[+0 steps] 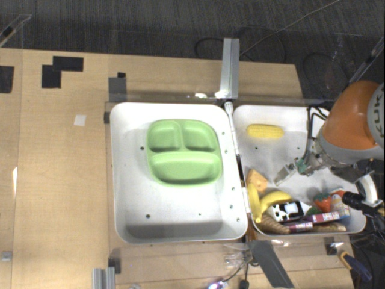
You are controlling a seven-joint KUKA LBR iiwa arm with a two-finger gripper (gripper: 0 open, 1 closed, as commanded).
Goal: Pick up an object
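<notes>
My gripper [293, 168] hangs low over the middle of the right bin [289, 149], below the orange wrist band. It is above bare white floor, with no object seen in it. A yellow corn cob [264, 132] lies at the bin's back, apart from the gripper. At the front, close below the gripper, sits a heap: a banana [272, 198], an orange wedge [257, 179], a black-and-white item [287, 210], a red toy [325, 201], a purple tube [317, 221] and a brown cone [272, 224].
The left bin [129, 179] holds a green divided plate [182, 151]. A metal post [229, 68] stands behind the wall between the bins. The arm covers the right bin's right side. Cables lie on the dark floor behind.
</notes>
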